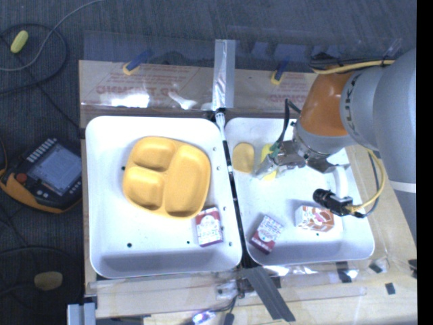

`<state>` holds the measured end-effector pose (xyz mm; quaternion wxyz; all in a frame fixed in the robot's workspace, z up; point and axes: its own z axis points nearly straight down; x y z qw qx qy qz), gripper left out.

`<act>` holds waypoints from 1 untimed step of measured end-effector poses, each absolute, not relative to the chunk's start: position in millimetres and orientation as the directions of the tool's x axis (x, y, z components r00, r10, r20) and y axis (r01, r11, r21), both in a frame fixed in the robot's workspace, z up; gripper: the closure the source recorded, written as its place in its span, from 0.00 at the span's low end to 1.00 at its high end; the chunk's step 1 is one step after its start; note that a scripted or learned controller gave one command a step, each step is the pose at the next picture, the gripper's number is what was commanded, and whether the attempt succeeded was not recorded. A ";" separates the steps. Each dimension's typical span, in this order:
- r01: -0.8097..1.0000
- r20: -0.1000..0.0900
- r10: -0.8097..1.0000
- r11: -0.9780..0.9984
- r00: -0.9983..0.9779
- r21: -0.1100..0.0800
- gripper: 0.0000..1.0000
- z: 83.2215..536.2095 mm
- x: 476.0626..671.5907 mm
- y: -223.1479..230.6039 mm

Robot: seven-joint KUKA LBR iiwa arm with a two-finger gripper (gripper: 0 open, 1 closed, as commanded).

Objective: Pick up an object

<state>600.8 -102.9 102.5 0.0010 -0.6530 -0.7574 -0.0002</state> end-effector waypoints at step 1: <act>1.000 -0.002 1.000 -0.018 0.018 -0.008 1.00 181.7 650.5 -57.2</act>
